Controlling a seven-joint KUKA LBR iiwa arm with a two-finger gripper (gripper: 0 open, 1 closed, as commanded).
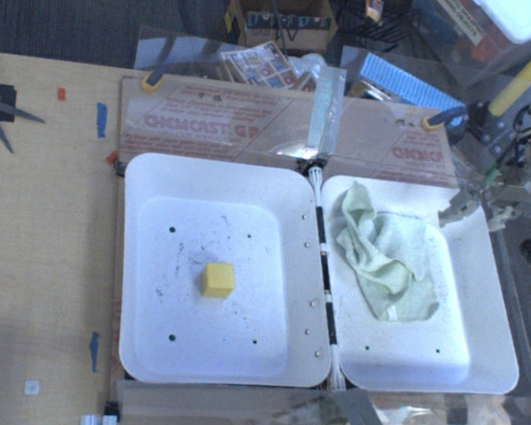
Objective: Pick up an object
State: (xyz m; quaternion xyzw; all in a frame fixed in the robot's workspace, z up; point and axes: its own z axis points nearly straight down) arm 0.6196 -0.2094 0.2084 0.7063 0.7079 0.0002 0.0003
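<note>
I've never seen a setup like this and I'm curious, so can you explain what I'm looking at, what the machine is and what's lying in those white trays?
One camera looks down at a slant on a wooden bench with two shallow white bins. The left bin holds a small yellow block. The right bin holds a crumpled pale green cloth. At the right edge, by the right bin's far corner, is the robot arm's gripper, the part meant to pick things up. Nothing shows between its fingers, so it holds nothing. Both things lie in their bins.

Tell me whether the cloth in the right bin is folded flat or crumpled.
Crumpled. The pale green cloth lies bunched in uneven ridges and wrinkles across the right bin, with no neat edges.
</note>
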